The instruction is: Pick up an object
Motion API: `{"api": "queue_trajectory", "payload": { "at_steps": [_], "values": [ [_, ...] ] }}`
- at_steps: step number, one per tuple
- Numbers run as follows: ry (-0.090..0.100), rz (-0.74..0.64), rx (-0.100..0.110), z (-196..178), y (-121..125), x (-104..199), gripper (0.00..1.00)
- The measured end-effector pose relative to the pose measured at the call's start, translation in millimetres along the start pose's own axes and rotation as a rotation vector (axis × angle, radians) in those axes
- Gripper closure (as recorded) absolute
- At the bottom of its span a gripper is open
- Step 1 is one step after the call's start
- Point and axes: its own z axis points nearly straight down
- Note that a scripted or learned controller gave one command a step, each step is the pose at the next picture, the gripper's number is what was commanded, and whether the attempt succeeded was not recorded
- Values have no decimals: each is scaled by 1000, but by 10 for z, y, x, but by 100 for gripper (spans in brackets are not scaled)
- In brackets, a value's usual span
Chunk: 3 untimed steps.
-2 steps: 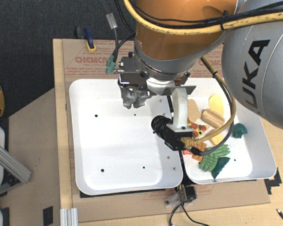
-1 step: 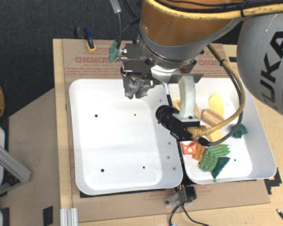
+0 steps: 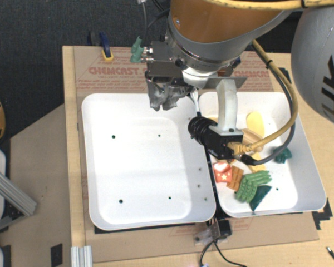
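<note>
- The left bin (image 3: 139, 166) is a shallow white tray with a few small dark dots on its floor and no objects that I can make out in it.
- The gripper (image 3: 166, 98) hangs over the far rim of that bin, near the wall shared with its neighbour. Its dark metal end is seen from above and partly hidden under the orange-banded arm (image 3: 222, 15), so I cannot tell how wide the jaws stand or whether anything is between them.
- The right bin (image 3: 300, 196) holds the candidates, all clustered toward its near half: a red-and-white block (image 3: 222, 173), an orange piece (image 3: 234, 178) just beside it, a ribbed green toy (image 3: 250, 184), a dark teal piece (image 3: 261, 196), a pale yellow piece (image 3: 255, 124) further back, and a small teal bit (image 3: 283, 155).
- Judged from this layout, the pick is not yet made: the gripper sits well apart from the objects.
- The next move calls for crossing over the shared wall into the right bin, then descending on one item.
- The cluster is tight, so singling one out looks awkward; the yellow piece stands more alone.
</note>
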Motion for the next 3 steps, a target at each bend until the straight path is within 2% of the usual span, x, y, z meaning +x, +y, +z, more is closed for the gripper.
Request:
{"api": "queue_trajectory", "payload": {
  "at_steps": [1,2,3],
  "values": [
    [0,0,1,-181,0,1,100],
    [1,0,-1,-536,2,2,100],
    [-8,3,18,681,-17,-4,100]
  ]
}}
